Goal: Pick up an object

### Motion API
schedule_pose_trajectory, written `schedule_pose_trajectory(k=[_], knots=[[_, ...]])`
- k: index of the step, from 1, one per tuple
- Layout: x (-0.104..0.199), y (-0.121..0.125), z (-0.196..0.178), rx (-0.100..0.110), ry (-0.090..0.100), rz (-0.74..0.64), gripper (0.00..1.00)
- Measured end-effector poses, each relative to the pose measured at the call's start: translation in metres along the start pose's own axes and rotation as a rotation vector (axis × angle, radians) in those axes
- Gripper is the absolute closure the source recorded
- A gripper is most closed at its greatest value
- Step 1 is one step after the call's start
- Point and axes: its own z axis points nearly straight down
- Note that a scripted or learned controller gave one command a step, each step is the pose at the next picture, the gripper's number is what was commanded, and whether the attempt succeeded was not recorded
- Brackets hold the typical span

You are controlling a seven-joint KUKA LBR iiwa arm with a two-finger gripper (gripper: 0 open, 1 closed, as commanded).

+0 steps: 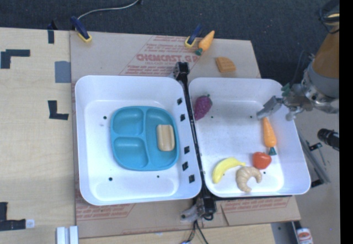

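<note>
The grey two-finger end effector (277, 106) was seen above the right-hand shallow white bin (242, 86), near its far right corner, with its fingers spread and nothing between them. Just below it in that bin an orange plastic carrot (268, 132) lay, with a red plastic tomato (261, 160), a yellow plastic banana (225, 168) and a tan plastic croissant (247, 177) nearer the bin's front wall.

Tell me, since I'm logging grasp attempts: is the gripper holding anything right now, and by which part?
Nothing is held. The gripper hangs over the right white bin, above the orange toy carrot, which lies on the bin floor.
</note>
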Motion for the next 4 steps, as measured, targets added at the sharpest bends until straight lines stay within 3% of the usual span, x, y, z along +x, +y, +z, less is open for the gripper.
schedule_pose_trajectory(k=[1, 2, 3, 4], knots=[[-0.011, -0.02, 0.122, -0.005, 0.002, -0.002, 0.0], [-0.012, -0.019, 0.111, -0.01, -0.003, -0.001, 1.0], [0.068, 0.023, 0.122, -0.007, 0.002, -0.004, 1.0], [0.124, 0.044, 0.023, -0.003, 0.002, -0.003, 1.0]])
